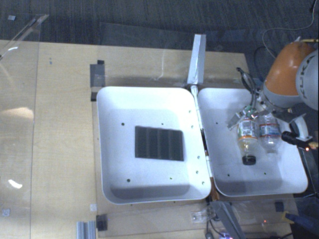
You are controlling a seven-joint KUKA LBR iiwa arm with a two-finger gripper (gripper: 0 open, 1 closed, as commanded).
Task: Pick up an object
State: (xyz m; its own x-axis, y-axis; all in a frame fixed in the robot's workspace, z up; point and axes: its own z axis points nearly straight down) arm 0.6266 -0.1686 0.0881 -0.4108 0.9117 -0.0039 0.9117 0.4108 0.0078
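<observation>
Two bottles (258, 133) beneath gripper (253, 112) in right bin (219, 178); finger state unclear

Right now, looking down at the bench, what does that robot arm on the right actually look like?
The arm is bulky and rounded, with smooth grey casing and a broad orange band bulging like a dome above the wrist. Thin dark cables loop beside it near the bench's back edge. Its tool is a small cluster of metal and dark parts, too small to make out further.

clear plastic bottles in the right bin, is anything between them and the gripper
Nothing visible. The two clear plastic bottles lie side by side in the right white bin, right under the gripper, with no other object between them. A small dark cap lies below them.
</observation>
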